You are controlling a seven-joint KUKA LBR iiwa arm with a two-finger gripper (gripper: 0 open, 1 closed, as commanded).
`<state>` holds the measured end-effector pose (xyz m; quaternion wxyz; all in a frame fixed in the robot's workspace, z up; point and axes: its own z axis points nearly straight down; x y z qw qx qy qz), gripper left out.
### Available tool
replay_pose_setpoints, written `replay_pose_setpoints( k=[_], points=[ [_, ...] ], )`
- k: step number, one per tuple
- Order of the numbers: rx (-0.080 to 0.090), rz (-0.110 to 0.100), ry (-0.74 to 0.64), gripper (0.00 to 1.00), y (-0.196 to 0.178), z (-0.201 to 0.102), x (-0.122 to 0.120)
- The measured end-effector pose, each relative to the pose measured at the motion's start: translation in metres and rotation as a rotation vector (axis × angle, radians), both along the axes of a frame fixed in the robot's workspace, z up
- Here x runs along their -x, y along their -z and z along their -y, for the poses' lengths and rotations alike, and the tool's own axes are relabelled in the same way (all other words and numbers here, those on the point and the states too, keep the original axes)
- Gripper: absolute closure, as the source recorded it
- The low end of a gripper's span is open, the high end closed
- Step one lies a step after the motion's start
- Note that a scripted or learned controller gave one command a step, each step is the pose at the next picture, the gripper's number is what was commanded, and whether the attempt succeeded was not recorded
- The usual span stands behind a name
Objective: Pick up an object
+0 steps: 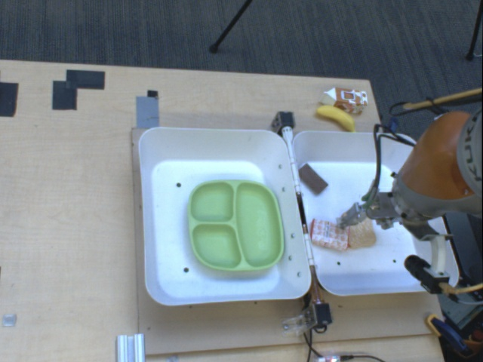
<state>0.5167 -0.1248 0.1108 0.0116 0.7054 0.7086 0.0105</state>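
Note:
In the right bin (332,277) lie a red-and-white packet (328,234), a tan bread-like piece (362,235) touching its right side, and a dark brown block (312,178) near the far left corner. My gripper (353,216) hangs low over the bin, just above the tan piece and the packet's right end. The arm with its orange band (441,161) comes in from the right. Nothing shows between the fingers.
The left bin (162,202) holds a green three-compartment plate (235,225). Behind the right bin, on the bench, lie a yellow banana (336,117) and a small white-and-orange packet (347,96). A black clamp (284,120) sits at the divider's far end.

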Motion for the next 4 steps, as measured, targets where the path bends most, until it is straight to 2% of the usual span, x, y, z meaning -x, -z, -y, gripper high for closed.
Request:
replay_pose_setpoints(
  k=[1, 2, 3, 4],
  points=[
    [-0.002, 0.003, -0.001, 1.0, -0.011, -0.001, -0.002],
    [-0.002, 0.002, -0.002, 0.0, -0.011, -0.001, -0.002],
    [0.008, -0.003, 0.005, 0.0, 0.019, -0.037, 0.022],
    [0.008, 0.005, 0.004, 1.0, 0.006, -0.037, 0.019]
  ],
)
